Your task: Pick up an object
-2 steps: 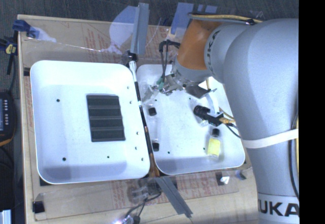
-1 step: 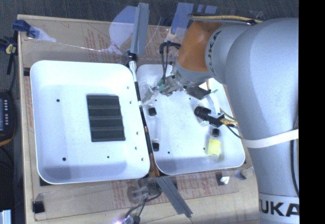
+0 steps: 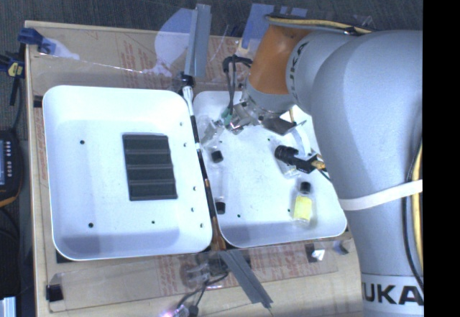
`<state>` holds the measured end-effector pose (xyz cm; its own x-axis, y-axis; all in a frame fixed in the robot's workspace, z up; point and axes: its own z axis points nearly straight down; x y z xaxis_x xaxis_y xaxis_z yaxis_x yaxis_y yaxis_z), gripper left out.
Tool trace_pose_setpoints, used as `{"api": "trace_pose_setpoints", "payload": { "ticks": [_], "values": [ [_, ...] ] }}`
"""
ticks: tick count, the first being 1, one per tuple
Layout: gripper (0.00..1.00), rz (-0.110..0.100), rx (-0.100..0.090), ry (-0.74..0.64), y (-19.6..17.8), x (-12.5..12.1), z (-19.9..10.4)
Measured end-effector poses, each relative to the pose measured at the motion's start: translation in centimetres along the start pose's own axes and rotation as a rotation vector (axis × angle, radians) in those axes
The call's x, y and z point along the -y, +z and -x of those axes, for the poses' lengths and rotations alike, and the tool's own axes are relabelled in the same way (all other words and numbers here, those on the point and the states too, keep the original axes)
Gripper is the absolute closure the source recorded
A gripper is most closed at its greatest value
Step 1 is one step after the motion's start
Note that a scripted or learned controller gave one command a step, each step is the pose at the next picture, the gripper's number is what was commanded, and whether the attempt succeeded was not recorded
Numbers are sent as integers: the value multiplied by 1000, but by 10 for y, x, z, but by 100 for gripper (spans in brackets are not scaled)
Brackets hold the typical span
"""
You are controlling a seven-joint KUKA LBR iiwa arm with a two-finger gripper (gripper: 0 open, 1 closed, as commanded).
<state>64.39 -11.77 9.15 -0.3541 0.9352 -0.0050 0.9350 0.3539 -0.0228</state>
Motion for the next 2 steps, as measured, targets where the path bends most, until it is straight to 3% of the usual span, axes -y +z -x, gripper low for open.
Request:
{"api": "trace_pose_setpoints", "payload": {
  "ticks": [1, 2],
  "values": [
    [100, 11, -2, -7, -11, -4, -3],
    [100, 23, -5, 22, -103, -30, -46]
  ]
}}
